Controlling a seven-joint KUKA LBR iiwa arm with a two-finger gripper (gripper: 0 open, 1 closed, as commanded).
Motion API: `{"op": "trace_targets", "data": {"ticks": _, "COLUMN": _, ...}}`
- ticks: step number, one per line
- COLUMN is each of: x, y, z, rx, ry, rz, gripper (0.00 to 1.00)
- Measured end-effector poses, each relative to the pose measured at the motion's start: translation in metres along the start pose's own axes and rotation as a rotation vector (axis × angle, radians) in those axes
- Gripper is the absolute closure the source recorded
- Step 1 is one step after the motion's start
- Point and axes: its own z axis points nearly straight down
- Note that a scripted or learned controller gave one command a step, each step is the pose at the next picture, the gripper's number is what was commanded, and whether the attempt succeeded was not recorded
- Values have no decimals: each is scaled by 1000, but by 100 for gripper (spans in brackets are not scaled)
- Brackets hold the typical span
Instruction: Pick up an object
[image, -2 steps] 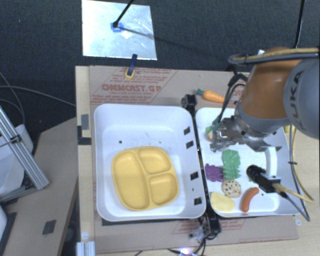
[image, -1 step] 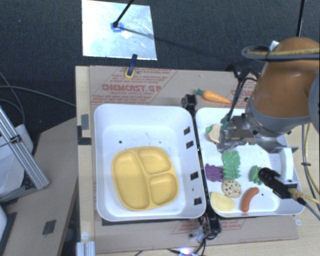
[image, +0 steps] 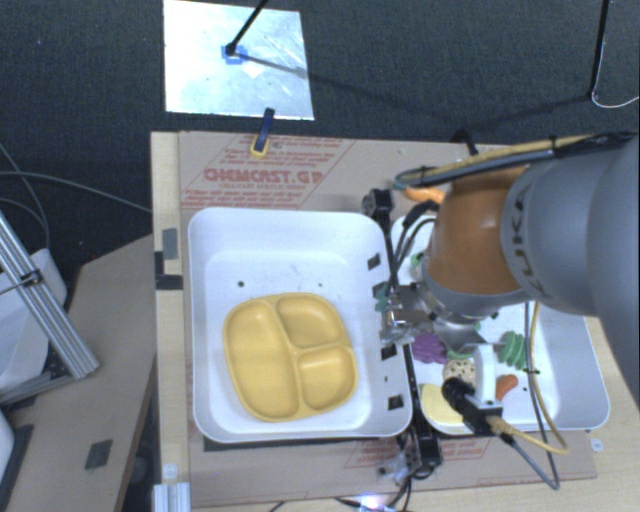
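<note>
My arm (image: 520, 235) hangs over the right bin (image: 590, 400), its orange band covering most of that bin's left half. Below the wrist several small objects lie in the right bin: a purple piece (image: 430, 348), a green piece (image: 513, 347), a small orange-red piece (image: 507, 383), a speckled round item (image: 459, 369) and a pale yellow disc (image: 440, 405). The wrist hides the gripper, which sits somewhere above the purple piece at the bin's left wall.
The left bin (image: 290, 240) holds a yellow divided plate (image: 290, 355) with three compartments. A black divider with clips runs between the bins. Cardboard lies under both bins, and a yellow cable (image: 535, 435) trails near the front right.
</note>
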Motion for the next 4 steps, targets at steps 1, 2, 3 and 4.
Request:
{"op": "trace_targets", "data": {"ticks": 1, "x": 9, "y": -11, "z": -151, "rx": -19, "ry": 2, "rz": -4, "gripper": 100}}
{"op": "trace_targets", "data": {"ticks": 2, "x": 30, "y": -12, "z": -8, "rx": 4, "ry": -2, "rz": 1, "gripper": 100}}
{"op": "trace_targets", "data": {"ticks": 3, "x": -10, "y": -6, "z": -129, "rx": -17, "ry": -1, "rz": 4, "gripper": 100}}
{"op": "trace_targets", "data": {"ticks": 4, "x": 29, "y": 49, "z": 10, "rx": -6, "ry": 0, "rz": -4, "gripper": 100}}
